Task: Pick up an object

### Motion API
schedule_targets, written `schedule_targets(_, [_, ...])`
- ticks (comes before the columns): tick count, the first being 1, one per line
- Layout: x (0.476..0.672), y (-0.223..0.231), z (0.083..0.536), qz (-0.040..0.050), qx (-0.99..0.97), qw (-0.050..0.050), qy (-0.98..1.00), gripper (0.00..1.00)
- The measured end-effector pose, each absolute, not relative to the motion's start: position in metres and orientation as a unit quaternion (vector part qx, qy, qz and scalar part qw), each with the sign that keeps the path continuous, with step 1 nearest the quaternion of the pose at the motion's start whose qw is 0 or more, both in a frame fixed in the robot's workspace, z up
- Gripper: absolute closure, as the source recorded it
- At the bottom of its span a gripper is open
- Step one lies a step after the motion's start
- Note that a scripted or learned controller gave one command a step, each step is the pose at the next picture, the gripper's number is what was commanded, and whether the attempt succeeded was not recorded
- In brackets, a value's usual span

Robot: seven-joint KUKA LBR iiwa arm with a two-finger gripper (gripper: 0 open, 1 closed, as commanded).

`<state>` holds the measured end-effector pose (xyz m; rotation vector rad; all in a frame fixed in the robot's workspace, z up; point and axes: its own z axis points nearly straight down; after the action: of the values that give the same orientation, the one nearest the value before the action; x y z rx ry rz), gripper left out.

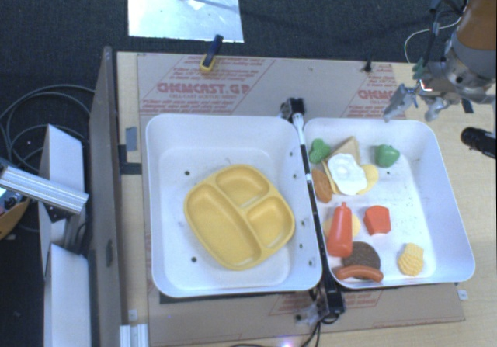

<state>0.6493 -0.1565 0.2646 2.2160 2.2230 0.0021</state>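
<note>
Plastic food crowds my right bin (pixel 446 182); the end effector (pixel 415 101) hovers above its far rim, fingers spread, holding nothing. Descending there, I risk striking rim, missing the green piece (pixel 386 154).

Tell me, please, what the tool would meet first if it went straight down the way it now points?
Probably the far rim of the right bin or the cardboard beside it; the tool hangs above that edge, though depth is hard to judge.
</note>
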Motion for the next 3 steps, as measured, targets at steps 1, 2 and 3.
schedule_targets(1, [0.626,-0.185,0.187,-0.0019,0.708,-0.002,0.707,0.00])
schedule_targets(2, [0.624,-0.190,0.081,0.0012,0.708,0.000,0.707,0.00])
schedule_targets(3, [0.539,-0.135,0.084,-0.0007,0.706,-0.003,0.708,0.00])
